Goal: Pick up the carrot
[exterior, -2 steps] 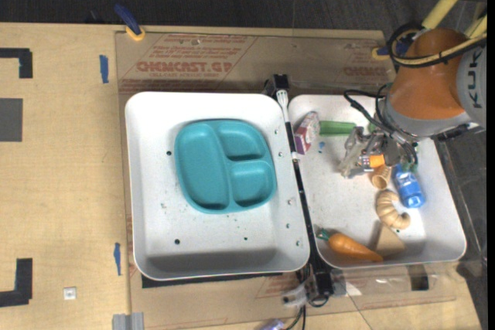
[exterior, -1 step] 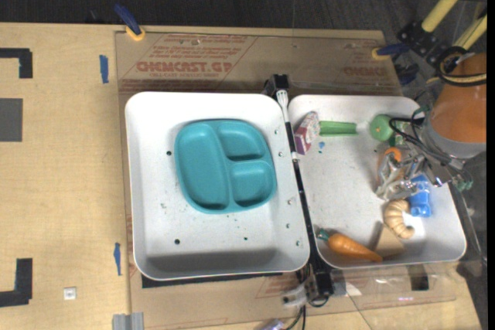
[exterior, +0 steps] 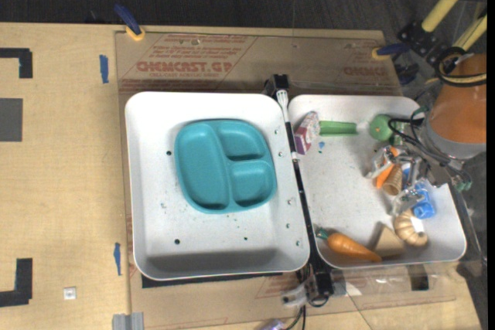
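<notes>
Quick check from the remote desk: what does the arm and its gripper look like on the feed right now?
The arm shows a broad orange band with grey above it. Black cables loop around the wrist down to the gripper, a dark metal assembly blurred among clutter in the right bin.

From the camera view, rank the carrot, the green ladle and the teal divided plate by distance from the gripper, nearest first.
1. Green ladle, just left of the gripper, at the right bin's far side.
2. Carrot, at that bin's near left corner.
3. Teal divided plate, in the left bin.
</notes>
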`<state>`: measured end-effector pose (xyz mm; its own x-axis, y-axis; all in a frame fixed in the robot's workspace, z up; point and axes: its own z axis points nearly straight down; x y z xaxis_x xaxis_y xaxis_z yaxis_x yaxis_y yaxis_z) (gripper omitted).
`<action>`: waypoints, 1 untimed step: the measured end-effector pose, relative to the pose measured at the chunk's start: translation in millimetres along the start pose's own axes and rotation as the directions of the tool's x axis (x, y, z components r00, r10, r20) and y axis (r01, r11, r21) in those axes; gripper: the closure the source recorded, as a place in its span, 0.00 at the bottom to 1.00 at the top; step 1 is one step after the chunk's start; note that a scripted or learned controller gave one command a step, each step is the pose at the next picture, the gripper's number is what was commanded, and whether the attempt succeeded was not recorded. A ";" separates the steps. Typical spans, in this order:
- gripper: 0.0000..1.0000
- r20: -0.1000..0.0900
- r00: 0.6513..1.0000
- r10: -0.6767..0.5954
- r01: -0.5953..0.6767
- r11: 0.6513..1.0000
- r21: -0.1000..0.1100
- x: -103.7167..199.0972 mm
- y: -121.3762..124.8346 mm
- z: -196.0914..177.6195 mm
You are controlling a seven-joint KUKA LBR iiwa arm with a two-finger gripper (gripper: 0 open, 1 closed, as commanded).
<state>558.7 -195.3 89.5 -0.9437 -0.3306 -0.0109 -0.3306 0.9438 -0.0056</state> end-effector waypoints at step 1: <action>0.00 0.000 0.969 0.246 -0.246 0.969 -0.002 9.8 -2.9 0.1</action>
<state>550.4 -201.3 89.3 -0.9960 -0.0883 -0.0122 -0.0883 0.9961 -0.0004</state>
